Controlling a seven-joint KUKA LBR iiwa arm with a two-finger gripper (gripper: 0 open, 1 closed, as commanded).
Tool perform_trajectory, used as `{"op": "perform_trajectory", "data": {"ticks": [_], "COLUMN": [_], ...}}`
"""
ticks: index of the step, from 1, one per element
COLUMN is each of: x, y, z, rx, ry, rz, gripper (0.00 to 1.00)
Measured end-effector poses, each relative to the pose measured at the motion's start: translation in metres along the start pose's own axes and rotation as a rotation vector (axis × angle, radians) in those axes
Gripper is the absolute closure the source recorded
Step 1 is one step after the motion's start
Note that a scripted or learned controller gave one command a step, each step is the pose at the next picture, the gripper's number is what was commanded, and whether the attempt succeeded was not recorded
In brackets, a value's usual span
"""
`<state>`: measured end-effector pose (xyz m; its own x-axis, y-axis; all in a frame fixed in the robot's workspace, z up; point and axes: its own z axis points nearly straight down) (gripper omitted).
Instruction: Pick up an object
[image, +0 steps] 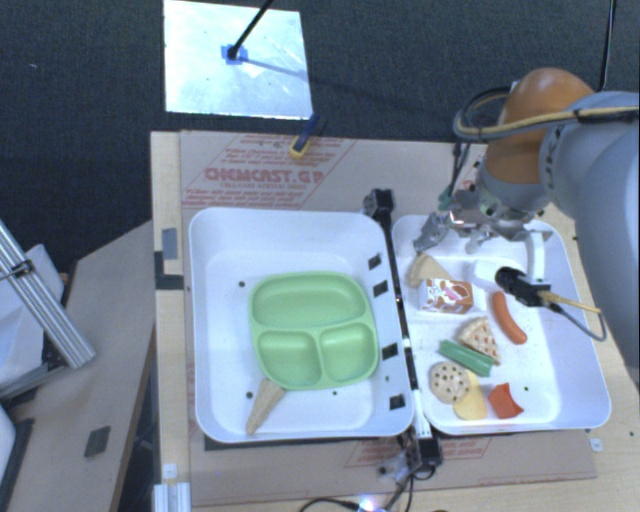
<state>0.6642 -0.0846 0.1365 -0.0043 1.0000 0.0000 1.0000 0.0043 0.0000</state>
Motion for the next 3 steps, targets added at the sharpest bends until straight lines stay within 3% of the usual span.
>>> {"op": "perform_trajectory", "data": {"ticks": [1, 2, 3], "x": [0.0, 0.0, 0.001], "y": [0.0, 0.002, 0.005], "z": [0.052, 0.037, -0.007], "rx": [0.001, -0.005, -0.006], "ry": [0.0, 0.0, 0.0], "rz": [0.0, -0.002, 0.0], "gripper": [0.0, 1.0, 1.0]}}
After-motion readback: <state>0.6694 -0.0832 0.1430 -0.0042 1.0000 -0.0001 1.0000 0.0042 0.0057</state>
